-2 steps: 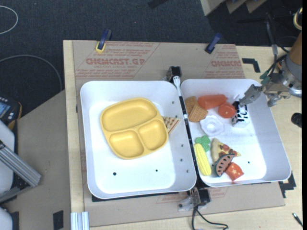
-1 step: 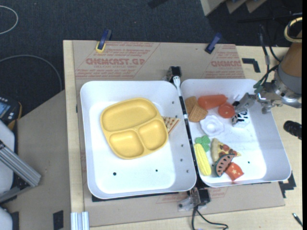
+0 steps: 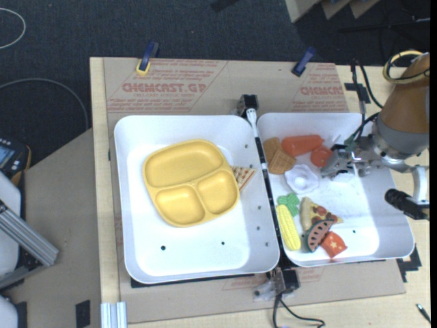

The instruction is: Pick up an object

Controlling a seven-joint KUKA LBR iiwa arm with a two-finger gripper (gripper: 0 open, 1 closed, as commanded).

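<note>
The tool [image 3: 339,162] hangs low over the right bin [image 3: 382,244], but whether it is open or grips anything cannot be made out. Touching or just left of it sits a red tomato-like toy [image 3: 320,157], with an orange-red piece [image 3: 301,144] beyond. Farther left, in the other bin [image 3: 130,142], lies a yellow divided plate [image 3: 190,182].

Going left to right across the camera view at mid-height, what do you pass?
Left bin wall → yellow divided plate → waffle-patterned wedge → corn cob → white crumpled item → gripper → right bin's outer wall.
</note>
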